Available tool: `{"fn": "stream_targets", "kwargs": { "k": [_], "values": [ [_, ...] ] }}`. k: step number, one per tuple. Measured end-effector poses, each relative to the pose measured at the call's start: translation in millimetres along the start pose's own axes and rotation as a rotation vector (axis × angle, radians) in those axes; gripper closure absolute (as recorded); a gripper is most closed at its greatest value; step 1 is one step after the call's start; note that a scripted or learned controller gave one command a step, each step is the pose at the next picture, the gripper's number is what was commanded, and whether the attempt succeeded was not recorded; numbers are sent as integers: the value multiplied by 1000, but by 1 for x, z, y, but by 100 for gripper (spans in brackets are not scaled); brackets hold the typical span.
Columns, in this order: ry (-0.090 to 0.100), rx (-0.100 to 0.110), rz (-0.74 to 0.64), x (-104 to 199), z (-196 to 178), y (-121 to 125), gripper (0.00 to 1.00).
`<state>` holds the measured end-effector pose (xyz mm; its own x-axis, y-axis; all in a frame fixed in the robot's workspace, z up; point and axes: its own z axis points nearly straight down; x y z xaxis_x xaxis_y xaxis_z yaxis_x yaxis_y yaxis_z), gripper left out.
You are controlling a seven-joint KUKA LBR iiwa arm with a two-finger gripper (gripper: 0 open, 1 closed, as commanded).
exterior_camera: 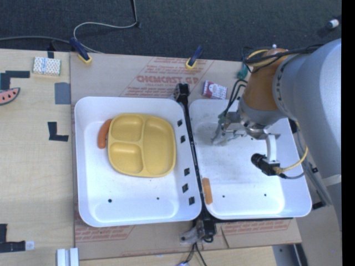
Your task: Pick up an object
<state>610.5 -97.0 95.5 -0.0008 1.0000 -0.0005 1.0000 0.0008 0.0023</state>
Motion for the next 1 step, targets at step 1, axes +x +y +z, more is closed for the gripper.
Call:
{"fn": "stream_targets", "kwargs": {
  "k": [1],
  "values": [
    [1, 1, -1, 1, -9, 0, 100]
  ]
}}
